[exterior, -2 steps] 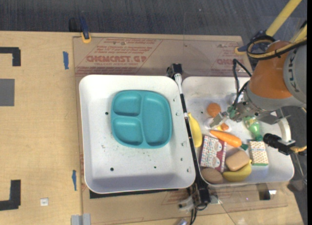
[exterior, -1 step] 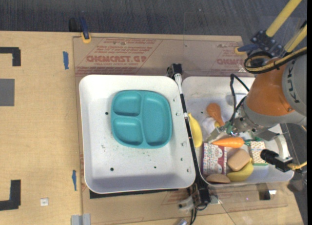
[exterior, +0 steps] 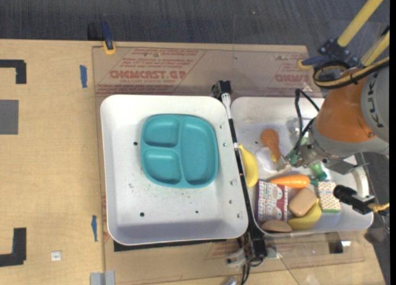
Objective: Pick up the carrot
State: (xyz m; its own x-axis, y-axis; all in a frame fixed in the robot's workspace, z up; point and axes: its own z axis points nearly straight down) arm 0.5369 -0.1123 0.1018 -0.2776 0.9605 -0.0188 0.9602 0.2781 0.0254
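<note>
Gripper [exterior: 296, 161] hovers just above carrot [exterior: 289, 181].

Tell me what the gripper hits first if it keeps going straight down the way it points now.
Most likely the carrot: the gripper hangs over the right bin, pointing down just above the carrot's upper side. Its height above the carrot is hard to judge from this slanted view.

Two bins were set side by side on the tabletop [exterior: 49, 154]. A divided plate [exterior: 180, 149] lay in the left bin [exterior: 117, 209]. In the right bin [exterior: 247, 114], the carrot [exterior: 289, 181] lay mid-frame, just below the claw [exterior: 296, 159], with a packet [exterior: 272, 200] beneath it and a banana [exterior: 249, 166] to its left.
</note>
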